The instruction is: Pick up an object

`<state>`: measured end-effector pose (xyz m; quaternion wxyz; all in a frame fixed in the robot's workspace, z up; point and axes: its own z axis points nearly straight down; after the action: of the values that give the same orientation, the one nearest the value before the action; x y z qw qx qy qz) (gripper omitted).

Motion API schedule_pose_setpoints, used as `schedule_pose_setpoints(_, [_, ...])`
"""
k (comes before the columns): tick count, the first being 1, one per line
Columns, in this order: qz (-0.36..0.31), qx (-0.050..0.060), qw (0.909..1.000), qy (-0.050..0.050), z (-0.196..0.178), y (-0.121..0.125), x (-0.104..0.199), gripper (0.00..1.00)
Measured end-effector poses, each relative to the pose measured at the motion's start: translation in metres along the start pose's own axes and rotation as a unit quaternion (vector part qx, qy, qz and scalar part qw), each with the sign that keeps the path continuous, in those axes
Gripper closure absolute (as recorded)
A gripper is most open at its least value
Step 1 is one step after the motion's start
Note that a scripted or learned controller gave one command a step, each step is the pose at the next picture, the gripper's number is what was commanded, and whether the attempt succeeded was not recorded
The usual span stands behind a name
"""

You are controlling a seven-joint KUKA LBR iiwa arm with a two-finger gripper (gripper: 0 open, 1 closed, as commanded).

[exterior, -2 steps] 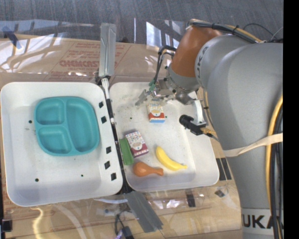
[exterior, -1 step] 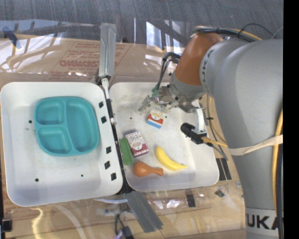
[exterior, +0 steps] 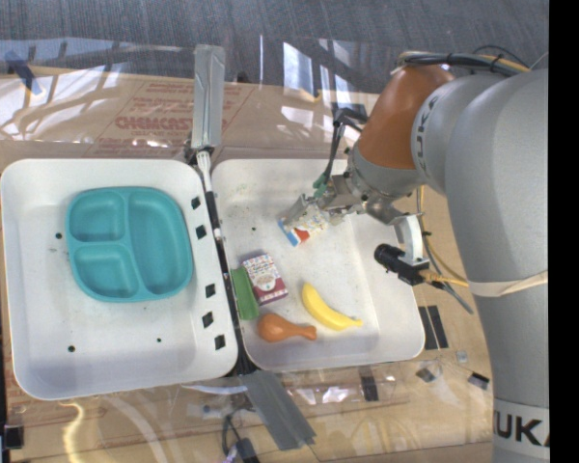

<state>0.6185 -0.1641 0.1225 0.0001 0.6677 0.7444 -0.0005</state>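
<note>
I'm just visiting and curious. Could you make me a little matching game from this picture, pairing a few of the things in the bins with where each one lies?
Things:
1. teal divided plate
2. banana
3. small carton
4. red, white and blue packet

Places:
A. just under the gripper
B. alone in the left bin
C. near the right bin's front edge, right of the orange toy drumstick
D. beside the green block by the divider

Pairs: 1-B, 2-C, 3-D, 4-A
</note>
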Motion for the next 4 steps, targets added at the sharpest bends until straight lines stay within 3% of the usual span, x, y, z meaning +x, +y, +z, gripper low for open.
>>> schedule_pose_setpoints(1, [-0.024, -0.007, 0.9997, -0.004, 0.021, -0.007, 0.015, 0.00])
schedule_pose_setpoints(2, [0.052, 0.002, 0.9986, 0.001, -0.025, -0.080, 0.032, 0.00])
schedule_pose_setpoints(3, [0.046, 0.001, 0.9990, 0.001, 0.031, -0.118, 0.026, 0.00])
schedule_pose_setpoints(4, [0.043, 0.001, 0.9991, 0.000, 0.021, -0.118, 0.025, 1.00])
